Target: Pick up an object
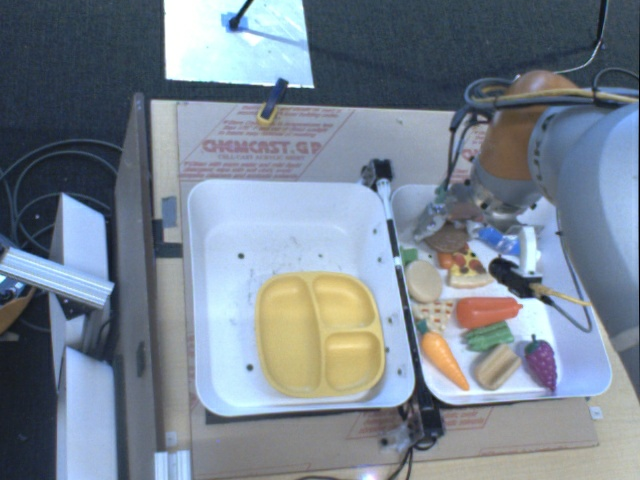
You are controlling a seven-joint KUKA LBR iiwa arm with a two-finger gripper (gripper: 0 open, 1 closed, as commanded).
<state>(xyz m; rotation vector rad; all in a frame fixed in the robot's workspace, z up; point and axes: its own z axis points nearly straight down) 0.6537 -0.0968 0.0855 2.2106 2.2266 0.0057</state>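
Observation:
The right bin (590, 368) holds several toy foods. Among them are an orange carrot (443, 359), a red pepper (487, 311), a green pod (487, 336), purple grapes (541, 362) and a bread roll (497, 366). Further back lie a waffle (433, 315), a beige oval piece (424, 280) and a pizza slice (465, 268). My gripper (443, 218) is low over the far left part of this bin, just above a brown piece (447, 238). A blue item (495, 239) lies to its right.
The left bin (220, 268) holds a yellow divided plate (320, 333). A raised seam (398, 278) separates the two bins. My grey arm (590, 168) covers the right bin's far right corner. A yellow-tipped tool (270, 103) lies on the cardboard behind the bins.

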